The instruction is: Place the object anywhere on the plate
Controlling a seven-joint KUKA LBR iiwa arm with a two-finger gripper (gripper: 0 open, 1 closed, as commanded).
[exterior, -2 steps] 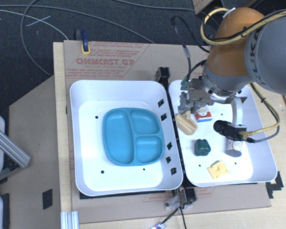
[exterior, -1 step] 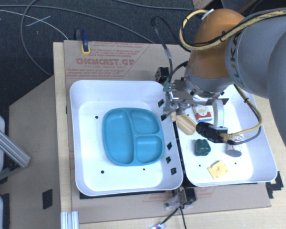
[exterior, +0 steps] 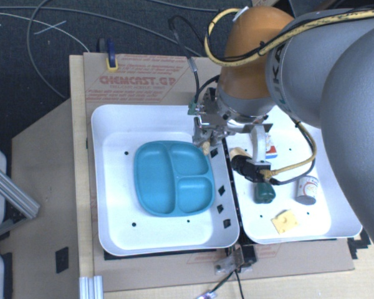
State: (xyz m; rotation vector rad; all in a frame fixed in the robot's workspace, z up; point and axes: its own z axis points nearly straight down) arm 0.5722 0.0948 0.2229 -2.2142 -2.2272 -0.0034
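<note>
Plate [exterior: 173,178]: blue, three compartments, lying flat in the left bin [exterior: 109,167], to the left of and slightly below the claw [exterior: 207,137]. All compartments are seen bare. White bin floor is visible on every side of the plate, the widest margin on the side far from the claw.

Claw: seen over the ridge where the two bins meet, just beside the plate's upper right corner. Its tip is hidden in clutter and cabling; whether it is open or closed cannot be told, and nothing is seen held in it.

Right bin [exterior: 336,220], to the right of and below the claw: a dark teal object [exterior: 265,193], a small can [exterior: 306,189], a yellow block [exterior: 285,221], and a red-and-white item [exterior: 270,149] partly hidden under the wrist. Which one is the task's object cannot be told; all lie off the plate.

Step judged: placement not yet done; pick-up either pending or unconfirmed. If nothing is carried, a return rightward and a descent onto one object is called for, then a lift over the ridge.

Edges: the two raised bin walls between the claw and either side must be cleared. The right bin is crowded near the teal object and can; the plate side offers open room.
</note>
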